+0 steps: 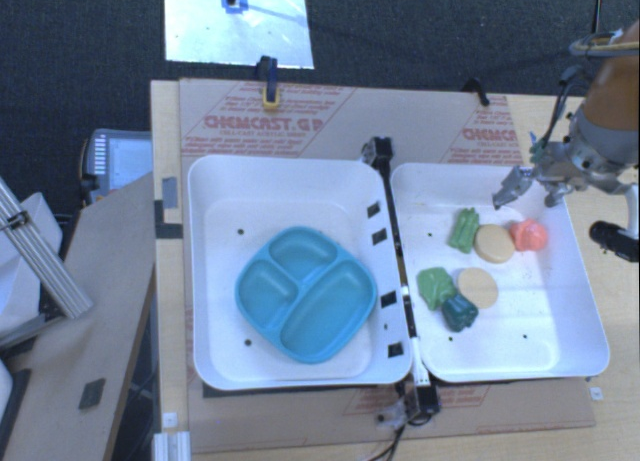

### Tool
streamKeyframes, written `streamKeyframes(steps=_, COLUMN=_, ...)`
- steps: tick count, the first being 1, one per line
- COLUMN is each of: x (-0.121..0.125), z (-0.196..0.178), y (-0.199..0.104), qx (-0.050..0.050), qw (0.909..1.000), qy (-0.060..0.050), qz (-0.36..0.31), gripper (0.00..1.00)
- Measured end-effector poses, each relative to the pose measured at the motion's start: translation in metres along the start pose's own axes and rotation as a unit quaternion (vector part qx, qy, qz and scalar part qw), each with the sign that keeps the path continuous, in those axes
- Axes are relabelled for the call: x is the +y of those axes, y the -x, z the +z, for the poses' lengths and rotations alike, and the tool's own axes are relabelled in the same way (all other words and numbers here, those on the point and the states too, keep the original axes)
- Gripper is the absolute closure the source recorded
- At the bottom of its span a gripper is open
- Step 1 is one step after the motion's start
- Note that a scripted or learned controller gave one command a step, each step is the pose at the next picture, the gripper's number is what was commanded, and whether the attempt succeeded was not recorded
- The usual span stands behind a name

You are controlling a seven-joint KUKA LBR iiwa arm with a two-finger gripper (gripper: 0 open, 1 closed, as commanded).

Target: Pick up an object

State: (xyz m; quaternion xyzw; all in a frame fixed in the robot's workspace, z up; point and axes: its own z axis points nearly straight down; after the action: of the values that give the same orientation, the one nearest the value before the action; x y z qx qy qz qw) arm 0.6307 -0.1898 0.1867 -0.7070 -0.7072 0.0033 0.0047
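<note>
One end effector (531,189) spread, hovering over right bin (575,349), arm angled in

The arm (607,109) enters at the frame's right edge; its claw (532,189) hangs with both fingers spread apart.

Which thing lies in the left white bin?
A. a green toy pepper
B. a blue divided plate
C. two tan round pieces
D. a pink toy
B: the blue divided plate lies alone in the left bin, while the pink, tan and green toys are all in the right bin.
</note>
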Motion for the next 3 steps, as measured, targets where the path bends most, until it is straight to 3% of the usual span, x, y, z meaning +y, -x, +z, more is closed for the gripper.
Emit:
streamKeyframes(steps=1, x=0.003, z=-0.008, y=0.0, qx=-0.001, qw=1.0, qy=0.007, qz=-0.001, gripper=0.0)
streamKeyframes(steps=3, x=0.002, z=0.1, y=0.0, qx=-0.001, qw=1.0, qy=0.009, qz=-0.001, gripper=0.0)
